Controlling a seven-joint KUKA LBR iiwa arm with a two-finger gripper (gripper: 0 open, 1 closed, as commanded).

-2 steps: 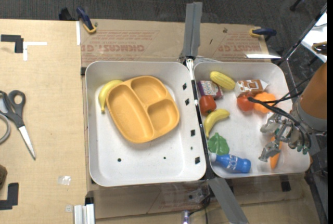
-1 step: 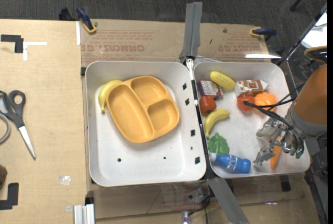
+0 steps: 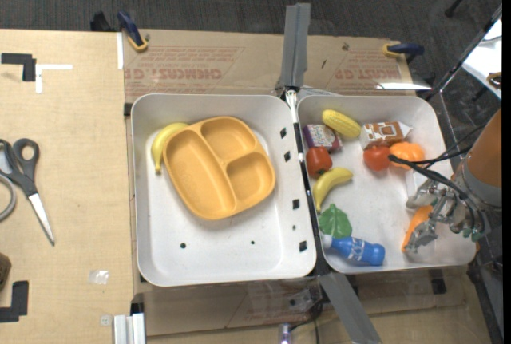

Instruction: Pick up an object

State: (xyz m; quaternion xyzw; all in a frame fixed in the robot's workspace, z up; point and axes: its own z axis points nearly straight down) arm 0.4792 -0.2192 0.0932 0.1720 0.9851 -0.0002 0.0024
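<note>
Over the right bin point(image 3: 375, 99) we go, and the hand point(image 3: 431, 219) is down low at about four o'clock in that bin, metal fingers point(image 3: 421, 197) splayed apart around an orange carrot-like piece point(image 3: 414, 227) lying near the bin's right wall. The fingers are open; the orange piece sits between and just under them, but whether they actually touch it I cannot tell. Black cables trail from the hand up toward the arm point(image 3: 489, 163) at the right edge, orange band showing.

Elsewhere in the right bin: a corn cob point(image 3: 342, 124) at twelve o'clock, a brown and white packet point(image 3: 383, 132) just beside it at one o'clock, and an orange fruit point(image 3: 407, 152) touching a red tomato point(image 3: 376, 158) below the packet. At ten o'clock a dark purple packet point(image 3: 326, 139) lies against a red pepper point(image 3: 318, 160). A small banana point(image 3: 331, 183) curves at nine o'clock, a green leafy piece point(image 3: 335, 219) lies under it, and a blue bottle point(image 3: 357, 251) lies on its side at seven o'clock.

In the left bin point(image 3: 160, 255), a yellow divided plate point(image 3: 219, 167) sits up at eleven o'clock, with another banana point(image 3: 164, 143) tucked against its left rim.

On the worktop point(image 3: 64, 175), scissors point(image 3: 28, 183) lie well away at nine o'clock. Blue clamps point(image 3: 132, 29) hold the cardboard point(image 3: 200, 63) behind the bins.
</note>
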